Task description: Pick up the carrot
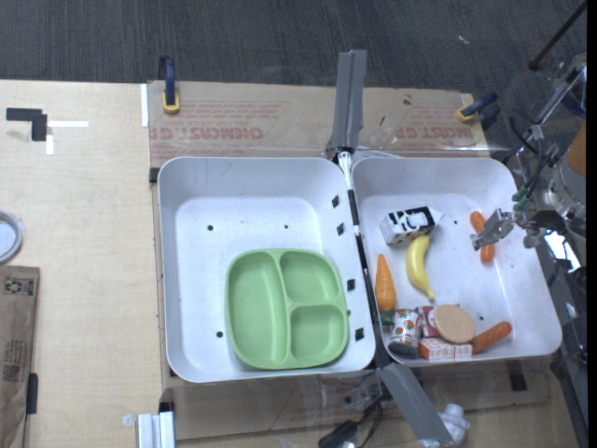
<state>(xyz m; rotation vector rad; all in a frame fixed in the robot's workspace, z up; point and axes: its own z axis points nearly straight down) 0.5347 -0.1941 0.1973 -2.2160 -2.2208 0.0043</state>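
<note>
Three orange carrot-like pieces lie in the right bin. One carrot rests upright along the bin's left wall, beside the banana. A smaller carrot lies near the right wall, its middle hidden by my gripper, which hangs right over it. A third carrot lies at the bin's front right corner. The view does not show whether the gripper touches or holds the small carrot.
A black and white carton lies above the banana. A round tan disc, a small can and a red box crowd the right bin's front. The left bin holds a green divided plate.
</note>
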